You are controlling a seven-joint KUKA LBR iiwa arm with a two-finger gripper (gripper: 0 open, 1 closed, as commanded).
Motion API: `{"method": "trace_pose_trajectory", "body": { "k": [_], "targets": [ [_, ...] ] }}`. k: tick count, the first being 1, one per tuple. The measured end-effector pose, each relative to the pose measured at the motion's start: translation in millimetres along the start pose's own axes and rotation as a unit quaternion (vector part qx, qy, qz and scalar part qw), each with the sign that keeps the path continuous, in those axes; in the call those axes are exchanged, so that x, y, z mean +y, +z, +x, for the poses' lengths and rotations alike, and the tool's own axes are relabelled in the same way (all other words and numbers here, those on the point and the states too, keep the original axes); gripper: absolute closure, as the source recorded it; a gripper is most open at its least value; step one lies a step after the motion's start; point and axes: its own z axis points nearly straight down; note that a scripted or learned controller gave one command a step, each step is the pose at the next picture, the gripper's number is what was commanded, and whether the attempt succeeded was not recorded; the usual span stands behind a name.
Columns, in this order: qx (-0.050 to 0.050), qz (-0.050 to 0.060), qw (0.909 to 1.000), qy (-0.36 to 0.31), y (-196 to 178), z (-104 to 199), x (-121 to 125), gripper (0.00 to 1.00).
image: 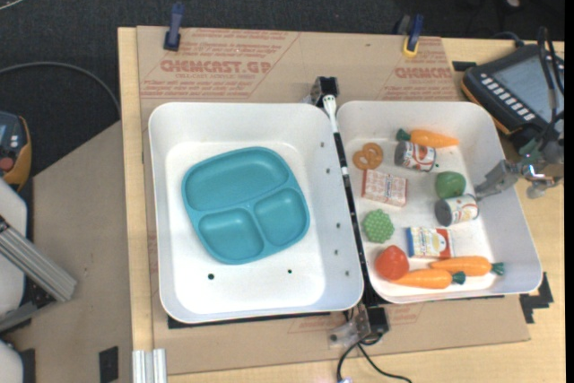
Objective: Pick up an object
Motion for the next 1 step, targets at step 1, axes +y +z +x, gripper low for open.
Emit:
{"method": "trace_pose_trajectory", "body": {
  "k": [1],
  "targets": [
    [0.004,0.001,1.0,-0.002,147.4,-19.0,7.6,0.0]
  ]
}}
